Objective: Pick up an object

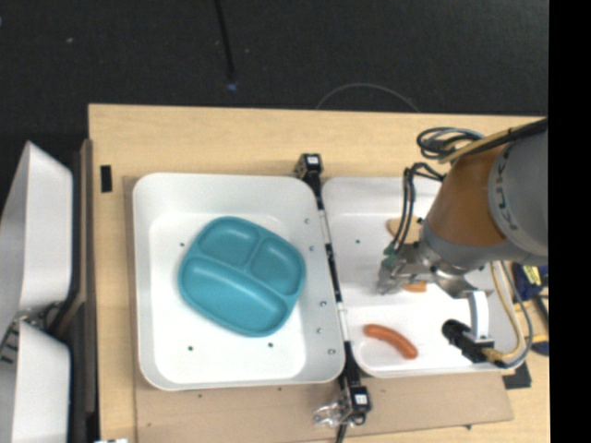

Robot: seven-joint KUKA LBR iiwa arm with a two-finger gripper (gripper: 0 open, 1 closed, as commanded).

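Left bin (157,358): blue plate (242,275) (three sections) lying flat. Right bin (365,201): orange hot dog (391,340) near front wall, gripper (395,275) down low above it. Fingers' state: cannot tell.

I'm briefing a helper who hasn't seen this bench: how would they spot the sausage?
Find the right bin, the one the arm reaches into. Near its front edge lies the sausage, a small orange-red curved link, in front of the gripper, unlike the big teal plate next door.
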